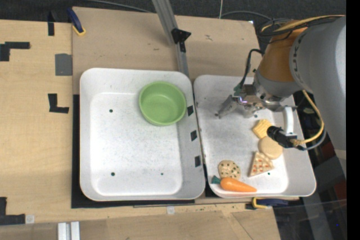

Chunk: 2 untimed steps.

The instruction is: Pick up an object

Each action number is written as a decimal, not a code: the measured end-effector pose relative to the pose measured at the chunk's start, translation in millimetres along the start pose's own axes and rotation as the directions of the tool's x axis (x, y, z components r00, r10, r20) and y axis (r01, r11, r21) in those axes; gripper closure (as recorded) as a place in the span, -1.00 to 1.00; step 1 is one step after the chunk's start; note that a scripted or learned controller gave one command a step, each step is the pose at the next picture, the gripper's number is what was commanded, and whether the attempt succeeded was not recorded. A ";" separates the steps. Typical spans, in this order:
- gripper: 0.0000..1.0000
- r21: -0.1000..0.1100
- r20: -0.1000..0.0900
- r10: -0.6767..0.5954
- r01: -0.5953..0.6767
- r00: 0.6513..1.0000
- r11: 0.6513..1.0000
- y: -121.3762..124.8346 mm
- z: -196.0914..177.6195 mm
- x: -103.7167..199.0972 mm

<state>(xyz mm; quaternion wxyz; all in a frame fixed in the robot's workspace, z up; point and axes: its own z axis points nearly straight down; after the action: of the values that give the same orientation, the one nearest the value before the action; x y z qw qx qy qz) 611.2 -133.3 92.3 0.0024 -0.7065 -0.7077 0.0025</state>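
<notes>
While the arm (306, 59) reaches in from the right, the nearest things lie along the front edge of the right bin (225, 132): a carrot (238, 185), with a round cookie (228, 168) just behind it and a pizza slice (261, 165) to its right. Behind the slice sits a tan bun (270, 148), and behind that a yellow cracker (261, 128), close to the arm's black fitting. Farther back, the pincer (225, 108) hangs over bare bin floor at the middle of the right bin, its thin fingers (228, 105) spread a little apart with nothing between them. Left of it, a green bowl (162, 103) stands upright at the far right of the left bin (95, 137). Both bins rest on the bench (34, 132).
</notes>
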 end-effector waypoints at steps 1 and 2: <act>1.00 -0.004 0.000 -0.001 0.001 1.000 1.000 1.2 -13.4 0.5; 1.00 -0.009 0.000 0.000 0.000 1.000 1.000 2.7 -55.5 2.8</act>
<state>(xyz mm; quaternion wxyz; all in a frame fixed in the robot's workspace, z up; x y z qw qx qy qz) 614.3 -130.4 147.8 -0.0007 -0.7065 -0.7077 -0.0007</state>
